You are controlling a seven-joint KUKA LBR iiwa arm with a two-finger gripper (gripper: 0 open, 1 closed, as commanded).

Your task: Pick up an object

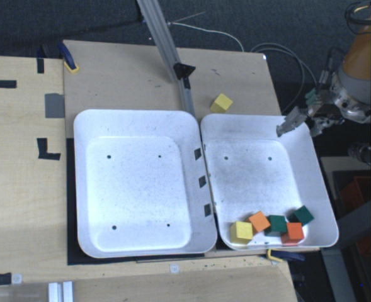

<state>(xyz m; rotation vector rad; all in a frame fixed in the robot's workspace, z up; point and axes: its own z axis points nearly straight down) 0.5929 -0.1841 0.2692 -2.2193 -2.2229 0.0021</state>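
Approaching stage: pincer [296, 123] over right bin's [317, 168] far rim, grip state indiscernible; blocks [270, 225] clustered at near edge; next, descend there.

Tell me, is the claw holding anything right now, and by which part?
Nothing is held. The claw hangs over the right white plastic bin's far right corner, apart from the small coloured blocks at the near edge.
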